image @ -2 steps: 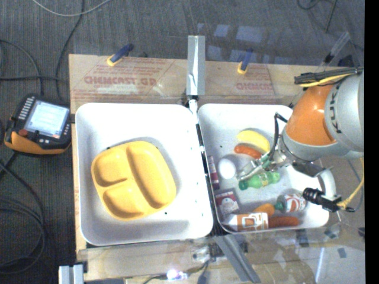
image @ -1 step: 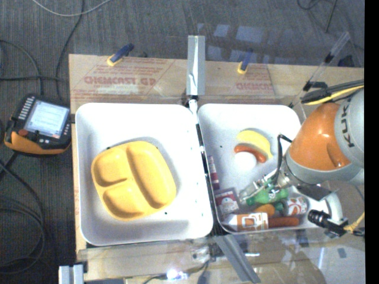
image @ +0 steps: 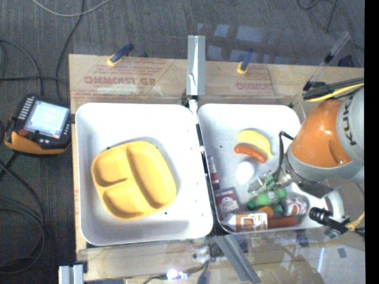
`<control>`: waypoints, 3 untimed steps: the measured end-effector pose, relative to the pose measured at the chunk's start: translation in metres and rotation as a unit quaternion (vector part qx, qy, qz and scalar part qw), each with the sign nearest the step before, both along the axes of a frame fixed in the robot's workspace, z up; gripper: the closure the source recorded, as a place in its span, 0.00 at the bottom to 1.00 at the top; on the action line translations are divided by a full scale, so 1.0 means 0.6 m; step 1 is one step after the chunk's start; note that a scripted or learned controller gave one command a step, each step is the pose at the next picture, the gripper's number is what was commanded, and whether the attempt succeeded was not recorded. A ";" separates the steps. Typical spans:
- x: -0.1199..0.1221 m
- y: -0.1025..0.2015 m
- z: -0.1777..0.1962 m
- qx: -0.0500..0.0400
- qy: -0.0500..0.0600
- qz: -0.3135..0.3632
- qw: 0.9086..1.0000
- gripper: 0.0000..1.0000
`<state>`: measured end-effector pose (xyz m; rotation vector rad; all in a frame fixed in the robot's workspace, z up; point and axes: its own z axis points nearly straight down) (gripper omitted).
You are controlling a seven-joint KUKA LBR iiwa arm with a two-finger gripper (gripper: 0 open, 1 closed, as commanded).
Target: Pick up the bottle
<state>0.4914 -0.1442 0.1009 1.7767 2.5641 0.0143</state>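
A bottle (image: 256, 221) with a white label and a red-brown body lies on its side along the front wall of the right bin (image: 225, 120). Just above it rests a green bottle-shaped item (image: 262, 201), with a small orange piece beside it. My gripper (image: 266, 185) hangs low over the right bin, right at the green item's upper edge and a short way behind the lying bottle. The orange-banded wrist (image: 317, 144) covers the bin's right side. Nothing visibly rests in the gripper.
The right bin also holds a yellow banana (image: 254, 138), a red sausage (image: 251, 152), a white egg (image: 244, 171), a red-and-white can (image: 297, 206), a dark can (image: 226, 200) and a dark bar (image: 212, 167). A yellow divided plate (image: 134, 177) sits in the left bin.
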 end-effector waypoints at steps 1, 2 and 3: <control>0.018 0.092 0.137 0.003 0.012 -0.110 0.994 1.00; 0.018 0.091 0.137 0.003 0.012 -0.110 0.994 0.00; 0.039 0.019 -0.011 0.003 0.011 -0.137 0.991 0.00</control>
